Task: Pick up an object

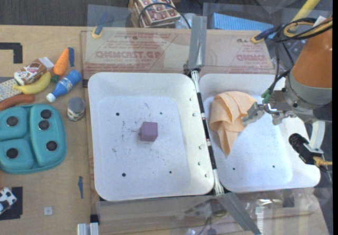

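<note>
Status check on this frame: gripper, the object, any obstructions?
Gripper over right bin, at edge of orange cloth. Purple block sits alone in left bin. Nothing blocking.

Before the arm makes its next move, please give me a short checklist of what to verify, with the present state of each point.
1. Gripper is over the right white bin: ok.
2. Crumpled orange cloth lies in that bin, beside the gripper: ok.
3. Cloth is between the fingers: cannot tell.
4. Small purple cube sits alone near the middle of the left white bin, away from the arm: ok.
5. Cloth stays inside the bin wall by the divider: ok.
</note>
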Available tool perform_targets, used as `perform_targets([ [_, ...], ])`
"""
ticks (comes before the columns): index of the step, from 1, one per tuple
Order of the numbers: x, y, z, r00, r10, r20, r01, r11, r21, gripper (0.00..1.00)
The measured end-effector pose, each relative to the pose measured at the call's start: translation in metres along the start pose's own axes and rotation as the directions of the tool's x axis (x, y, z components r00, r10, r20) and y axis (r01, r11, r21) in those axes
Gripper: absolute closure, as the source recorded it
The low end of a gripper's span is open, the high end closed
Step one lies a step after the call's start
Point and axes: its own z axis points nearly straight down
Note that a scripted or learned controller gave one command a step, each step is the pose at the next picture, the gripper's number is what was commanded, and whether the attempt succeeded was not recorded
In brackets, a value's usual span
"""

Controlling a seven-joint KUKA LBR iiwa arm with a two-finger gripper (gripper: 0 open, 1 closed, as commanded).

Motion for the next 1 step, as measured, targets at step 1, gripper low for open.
perform_targets([
  [1,0.014,0.0444,0.1201,1.0,-0.015,0.002,0.015,1.0,-0.018,0.0],
])
